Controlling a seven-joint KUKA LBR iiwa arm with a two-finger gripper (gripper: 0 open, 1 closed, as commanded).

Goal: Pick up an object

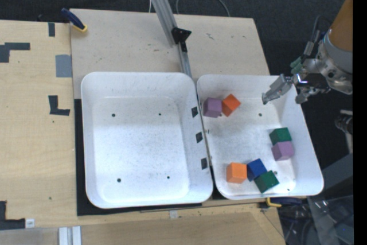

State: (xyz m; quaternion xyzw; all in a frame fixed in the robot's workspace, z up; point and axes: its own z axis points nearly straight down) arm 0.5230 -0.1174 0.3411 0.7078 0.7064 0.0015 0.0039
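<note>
At the right bin's [309, 146] near edge sit a green [266, 181], blue [256, 167] and orange cube [236, 172]; the gripper [285, 89], seemingly spread and empty at the far right, should descend squarely over a separated block.

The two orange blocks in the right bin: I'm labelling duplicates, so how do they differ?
The upper orange cube-shaped block sits near the right white bin's far left corner, touching a purple block and turned diagonally. The lower orange cube-shaped block lies near the front edge, beside a blue block, and sits squarer to the bin. Both look alike in colour and size.
</note>
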